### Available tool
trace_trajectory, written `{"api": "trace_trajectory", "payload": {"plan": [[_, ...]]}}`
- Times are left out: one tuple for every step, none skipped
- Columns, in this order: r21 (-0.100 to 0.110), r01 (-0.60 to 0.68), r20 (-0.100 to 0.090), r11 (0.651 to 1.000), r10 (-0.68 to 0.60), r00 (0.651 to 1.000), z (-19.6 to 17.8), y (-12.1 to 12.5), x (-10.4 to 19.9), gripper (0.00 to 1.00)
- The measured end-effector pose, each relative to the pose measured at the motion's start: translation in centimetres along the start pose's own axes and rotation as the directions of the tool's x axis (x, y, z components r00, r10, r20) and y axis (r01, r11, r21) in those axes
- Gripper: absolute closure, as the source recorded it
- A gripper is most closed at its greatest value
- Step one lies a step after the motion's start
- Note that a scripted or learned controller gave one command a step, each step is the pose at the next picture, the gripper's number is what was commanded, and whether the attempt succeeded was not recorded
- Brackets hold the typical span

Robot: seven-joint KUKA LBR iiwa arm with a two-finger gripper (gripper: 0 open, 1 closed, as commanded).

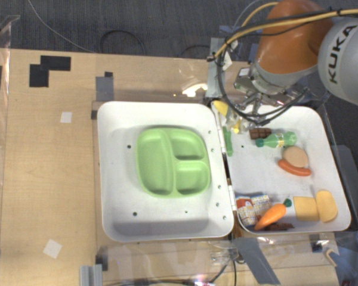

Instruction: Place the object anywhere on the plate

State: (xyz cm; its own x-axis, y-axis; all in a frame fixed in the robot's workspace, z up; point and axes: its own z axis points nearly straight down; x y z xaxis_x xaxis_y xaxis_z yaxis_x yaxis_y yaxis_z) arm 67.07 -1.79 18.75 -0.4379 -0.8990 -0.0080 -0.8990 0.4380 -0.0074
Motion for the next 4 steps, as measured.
{"api": "trace_trajectory", "payload": {"plan": [[0.000,0.000,0.000,1.000,0.000,1.000,-0.01,0.00,-0.01,0.00],[0.000,0.001,0.000,1.000,-0.001,1.000,-0.01,0.00,-0.01,0.00],[0.000,0.001,0.000,1.000,-0.001,1.000,-0.01,0.00,-0.02,0.00],[0.000,0.001,0.000,1.000,-0.001,1.000,-0.01,0.00,-0.02,0.00]]}}
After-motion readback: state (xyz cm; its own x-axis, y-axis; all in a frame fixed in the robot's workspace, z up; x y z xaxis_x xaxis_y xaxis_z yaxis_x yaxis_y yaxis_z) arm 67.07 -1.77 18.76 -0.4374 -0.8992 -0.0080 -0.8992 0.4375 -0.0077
